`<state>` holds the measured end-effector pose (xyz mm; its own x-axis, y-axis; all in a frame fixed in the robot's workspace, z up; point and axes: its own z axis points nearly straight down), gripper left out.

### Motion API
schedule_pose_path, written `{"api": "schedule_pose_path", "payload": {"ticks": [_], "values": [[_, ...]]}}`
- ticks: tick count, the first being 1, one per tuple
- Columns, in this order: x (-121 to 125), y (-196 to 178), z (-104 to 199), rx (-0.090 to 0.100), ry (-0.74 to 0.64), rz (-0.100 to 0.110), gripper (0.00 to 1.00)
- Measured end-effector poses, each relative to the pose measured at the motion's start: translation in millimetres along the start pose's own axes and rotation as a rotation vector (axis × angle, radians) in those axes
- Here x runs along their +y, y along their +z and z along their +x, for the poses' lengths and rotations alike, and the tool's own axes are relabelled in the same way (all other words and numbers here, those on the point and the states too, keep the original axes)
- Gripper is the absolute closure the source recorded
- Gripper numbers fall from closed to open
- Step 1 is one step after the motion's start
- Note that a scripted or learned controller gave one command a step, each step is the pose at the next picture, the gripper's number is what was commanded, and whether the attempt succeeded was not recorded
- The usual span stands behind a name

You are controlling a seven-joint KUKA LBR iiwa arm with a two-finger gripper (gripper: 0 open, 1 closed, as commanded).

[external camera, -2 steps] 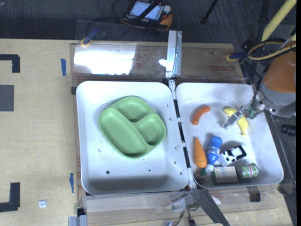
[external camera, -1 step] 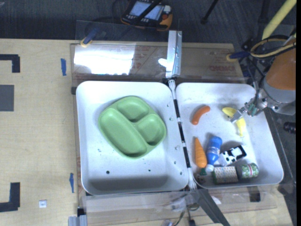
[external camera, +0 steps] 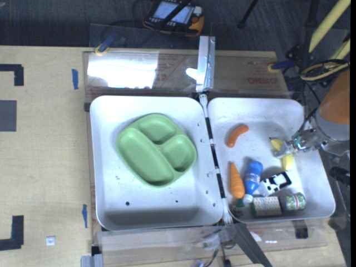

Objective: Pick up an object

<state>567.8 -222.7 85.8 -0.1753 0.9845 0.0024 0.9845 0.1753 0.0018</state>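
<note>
The right bin (external camera: 261, 109) holds several small objects. An orange sausage shape (external camera: 237, 134) lies near its middle, with a carrot (external camera: 237, 181) and a blue bottle (external camera: 252, 176) toward the front. A green-ended can (external camera: 279, 203) lies along the front wall, beside a black-and-white item (external camera: 276, 182). Two yellow pieces (external camera: 276, 144) (external camera: 287, 161) lie at the right side. My gripper (external camera: 295, 143) reaches in from the right and sits low at the bin's right wall, right next to the upper yellow piece. Whether it touches that piece is unclear.
The left bin (external camera: 105, 166) holds a green divided plate (external camera: 156, 148). A metal divider (external camera: 206, 63) and a clear sheet (external camera: 139, 68) stand behind the bins. Cables and a yellow pole (external camera: 328, 21) are at the back right, beside the arm's orange band (external camera: 340, 102).
</note>
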Motion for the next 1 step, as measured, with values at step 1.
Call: {"api": "schedule_pose_path", "payload": {"ticks": [1], "values": [[7.3,-2.7,12.1,0.015,-0.015,-0.004,0.0]]}}
